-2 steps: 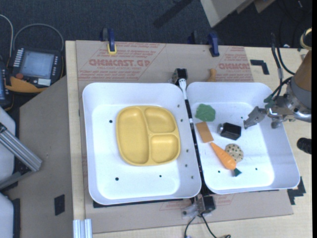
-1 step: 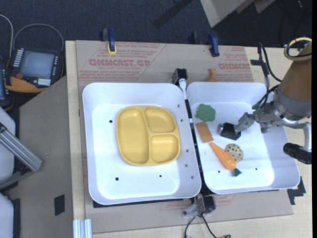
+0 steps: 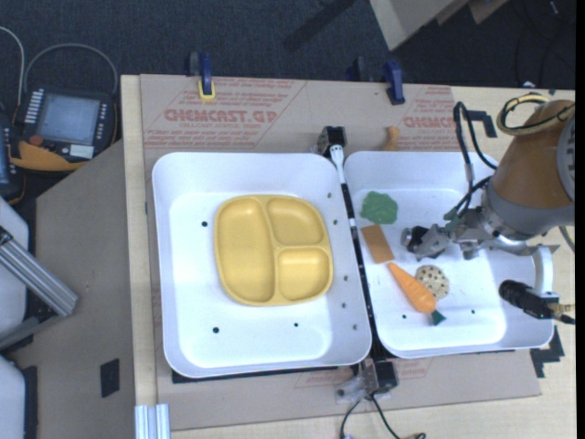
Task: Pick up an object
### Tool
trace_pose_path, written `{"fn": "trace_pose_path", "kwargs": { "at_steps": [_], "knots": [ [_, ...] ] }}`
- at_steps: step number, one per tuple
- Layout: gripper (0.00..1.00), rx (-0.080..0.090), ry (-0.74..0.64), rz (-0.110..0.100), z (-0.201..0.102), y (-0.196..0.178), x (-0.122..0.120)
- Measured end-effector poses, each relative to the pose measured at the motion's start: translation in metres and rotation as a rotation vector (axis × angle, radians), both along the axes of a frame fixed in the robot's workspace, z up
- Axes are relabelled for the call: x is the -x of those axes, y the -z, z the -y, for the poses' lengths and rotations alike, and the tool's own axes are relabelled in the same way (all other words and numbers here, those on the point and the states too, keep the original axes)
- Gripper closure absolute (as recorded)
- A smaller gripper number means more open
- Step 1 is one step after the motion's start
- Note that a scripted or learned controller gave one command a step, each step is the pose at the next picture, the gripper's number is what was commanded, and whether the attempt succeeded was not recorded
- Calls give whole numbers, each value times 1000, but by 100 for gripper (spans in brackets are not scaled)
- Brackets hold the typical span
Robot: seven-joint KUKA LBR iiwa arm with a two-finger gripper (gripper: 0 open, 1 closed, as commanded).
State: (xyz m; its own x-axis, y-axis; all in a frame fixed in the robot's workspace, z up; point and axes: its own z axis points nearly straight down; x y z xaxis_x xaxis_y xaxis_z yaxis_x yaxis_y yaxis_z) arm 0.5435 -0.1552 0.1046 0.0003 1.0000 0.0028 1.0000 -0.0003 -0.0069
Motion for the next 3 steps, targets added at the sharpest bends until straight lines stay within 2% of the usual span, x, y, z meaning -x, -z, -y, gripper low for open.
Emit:
{"fn": "trace_pose_path", "kwargs": {
  "at_steps": [1, 2, 3],
  "knots": [
    [100, 4, 1, 8, 1, -14, -2],
    [100, 6, 0, 13, 9, -60, -6],
    [100, 5, -2, 14, 3, -120, -1]
  ]
}}
